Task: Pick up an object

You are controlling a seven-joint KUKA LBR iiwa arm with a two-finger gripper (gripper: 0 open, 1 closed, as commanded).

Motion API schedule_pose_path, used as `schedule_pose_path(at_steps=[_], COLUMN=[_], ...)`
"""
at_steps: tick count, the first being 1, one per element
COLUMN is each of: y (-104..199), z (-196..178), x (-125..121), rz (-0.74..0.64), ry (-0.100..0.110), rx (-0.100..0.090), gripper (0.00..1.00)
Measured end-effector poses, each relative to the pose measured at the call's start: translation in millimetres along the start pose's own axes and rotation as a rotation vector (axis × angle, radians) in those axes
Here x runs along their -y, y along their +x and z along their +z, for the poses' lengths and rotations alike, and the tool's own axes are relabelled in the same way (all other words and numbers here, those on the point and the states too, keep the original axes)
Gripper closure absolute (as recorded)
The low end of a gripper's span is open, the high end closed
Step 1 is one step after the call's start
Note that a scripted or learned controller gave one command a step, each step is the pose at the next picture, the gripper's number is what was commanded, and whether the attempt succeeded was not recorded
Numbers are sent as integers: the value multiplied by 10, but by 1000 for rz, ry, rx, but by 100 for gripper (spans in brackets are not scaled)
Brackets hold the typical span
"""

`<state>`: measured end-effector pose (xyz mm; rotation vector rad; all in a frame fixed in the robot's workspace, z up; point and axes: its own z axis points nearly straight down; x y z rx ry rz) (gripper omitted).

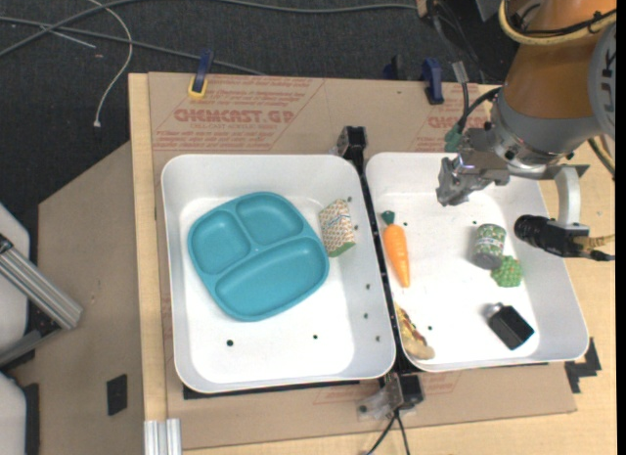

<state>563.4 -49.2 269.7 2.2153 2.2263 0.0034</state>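
Jaws (456,189) hover over right bin (430,174) holding carrot (396,252), can (488,244).

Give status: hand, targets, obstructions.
Hand above right bin, nothing seen between fingers. Carrot, small can, black block lie loose. Nothing blocking.
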Motion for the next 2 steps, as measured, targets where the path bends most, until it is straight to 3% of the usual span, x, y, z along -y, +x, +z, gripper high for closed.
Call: schedule_pose_path(at_steps=[1, 2], y=[559, 1058], z=[107, 196], x=[-189, -180], rz=[-1, 2], ry=[1, 5], rx=[0, 0], gripper=[100, 100])
